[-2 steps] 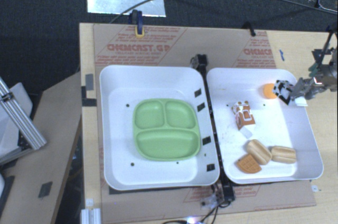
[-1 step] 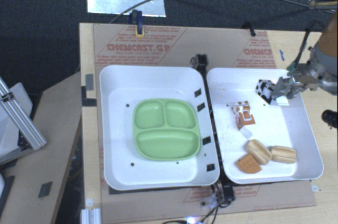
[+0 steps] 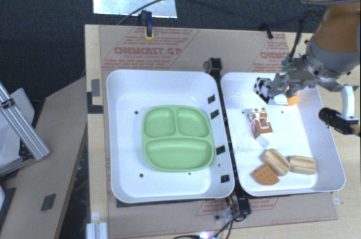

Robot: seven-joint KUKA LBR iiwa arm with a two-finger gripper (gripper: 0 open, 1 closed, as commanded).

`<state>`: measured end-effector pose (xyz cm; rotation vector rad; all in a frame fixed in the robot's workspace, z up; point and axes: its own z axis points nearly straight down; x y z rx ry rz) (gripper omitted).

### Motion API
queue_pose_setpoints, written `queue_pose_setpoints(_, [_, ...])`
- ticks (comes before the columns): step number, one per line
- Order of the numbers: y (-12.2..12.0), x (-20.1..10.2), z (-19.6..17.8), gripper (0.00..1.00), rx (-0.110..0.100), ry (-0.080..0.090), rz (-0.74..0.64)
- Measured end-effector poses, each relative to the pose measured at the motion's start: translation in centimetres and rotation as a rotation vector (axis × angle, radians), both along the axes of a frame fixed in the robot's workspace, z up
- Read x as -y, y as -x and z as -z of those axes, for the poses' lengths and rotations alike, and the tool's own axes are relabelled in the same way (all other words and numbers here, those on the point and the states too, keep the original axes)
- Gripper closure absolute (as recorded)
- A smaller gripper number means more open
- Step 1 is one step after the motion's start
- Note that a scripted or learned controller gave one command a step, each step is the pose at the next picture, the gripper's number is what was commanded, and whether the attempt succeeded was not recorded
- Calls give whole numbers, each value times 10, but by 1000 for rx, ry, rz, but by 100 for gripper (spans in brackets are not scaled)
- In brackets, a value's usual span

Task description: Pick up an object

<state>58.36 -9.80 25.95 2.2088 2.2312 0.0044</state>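
The right bin (image 3: 330, 160) holds a brown and white packet (image 3: 260, 122), two tan bread rolls (image 3: 276, 160) (image 3: 303, 164) and an orange cracker (image 3: 265, 176). At the bin's far side lie a small black and white object (image 3: 261, 86) and an orange piece (image 3: 292, 100). My gripper (image 3: 277, 91) hangs low over that far part of the bin, right beside the black and white object and the orange piece. I cannot make out anything between its fingers.
The left bin (image 3: 121, 119) holds a green divided plate (image 3: 177, 138). Black clips line the seam between the bins. A cable arcs over the back of the bench. A black bracket (image 3: 337, 119) juts in at the right bin's right edge.
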Motion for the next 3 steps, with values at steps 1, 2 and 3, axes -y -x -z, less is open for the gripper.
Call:
queue_pose_setpoints(1, [-12,-56,15,100,-3,-1,0])
queue_pose_setpoints(2, [-26,-109,29,100,-1,0,1])
queue_pose_setpoints(3, [-46,-169,32,100,0,-1,-1])
